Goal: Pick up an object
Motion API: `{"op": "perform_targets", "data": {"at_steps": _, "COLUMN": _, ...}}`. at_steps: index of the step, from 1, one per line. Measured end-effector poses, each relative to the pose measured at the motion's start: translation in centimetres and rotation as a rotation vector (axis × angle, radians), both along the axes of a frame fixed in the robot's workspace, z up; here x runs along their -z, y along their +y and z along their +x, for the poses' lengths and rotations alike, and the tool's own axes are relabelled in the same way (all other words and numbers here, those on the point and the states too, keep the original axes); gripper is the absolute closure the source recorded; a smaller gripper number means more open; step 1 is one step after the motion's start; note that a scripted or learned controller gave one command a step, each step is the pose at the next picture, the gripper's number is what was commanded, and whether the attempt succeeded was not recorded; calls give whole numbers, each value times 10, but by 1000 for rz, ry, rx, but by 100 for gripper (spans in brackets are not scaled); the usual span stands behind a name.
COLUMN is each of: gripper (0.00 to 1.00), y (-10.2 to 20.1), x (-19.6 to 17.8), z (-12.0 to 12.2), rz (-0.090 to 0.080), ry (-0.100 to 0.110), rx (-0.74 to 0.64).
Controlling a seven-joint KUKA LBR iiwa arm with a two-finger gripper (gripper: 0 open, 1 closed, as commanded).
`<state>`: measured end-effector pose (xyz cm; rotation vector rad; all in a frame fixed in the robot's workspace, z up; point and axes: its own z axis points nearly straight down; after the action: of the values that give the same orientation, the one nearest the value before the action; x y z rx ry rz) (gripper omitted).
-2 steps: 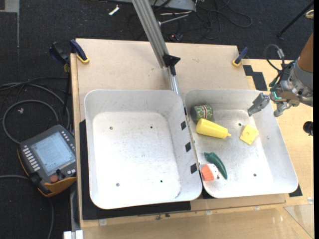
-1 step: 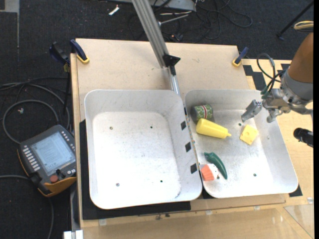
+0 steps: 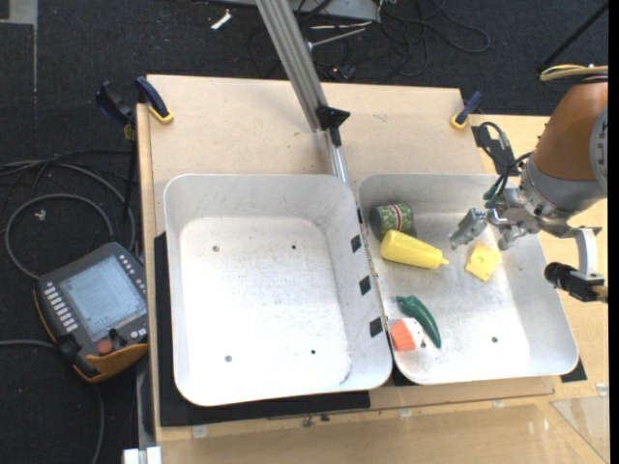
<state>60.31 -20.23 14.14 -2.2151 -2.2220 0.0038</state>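
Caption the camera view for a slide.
End effector above the right bin, beside a yellow wedge, near a yellow bottle.

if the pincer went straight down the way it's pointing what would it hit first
Most likely the yellow cheese wedge, which lies just below the pincer in the right bin; depth is unclear, so it could meet the bin floor beside it.

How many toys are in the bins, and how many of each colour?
Yellow: 2, the squeeze bottle and the cheese wedge
Green: 2, the small can and the pepper
Orange and white: 1, the small block
Total: 5, all in the right bin
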Motion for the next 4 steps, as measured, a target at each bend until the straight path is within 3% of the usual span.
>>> {"op": "perform_targets", "data": {"at_steps": 1, "gripper": 0, "y": -2, "x": 41, "z": 4, "rz": -9, "ry": -16, "rx": 2}}
{"op": "perform_targets", "data": {"at_steps": 2, "gripper": 100, "y": -1, "x": 28, "z": 6, "rz": -9, "ry": -22, "rx": 1}}
{"op": "perform_targets", "data": {"at_steps": 4, "gripper": 100, "y": 13, "x": -66, "z": 15, "rz": -3, "ry": -12, "rx": -2}}
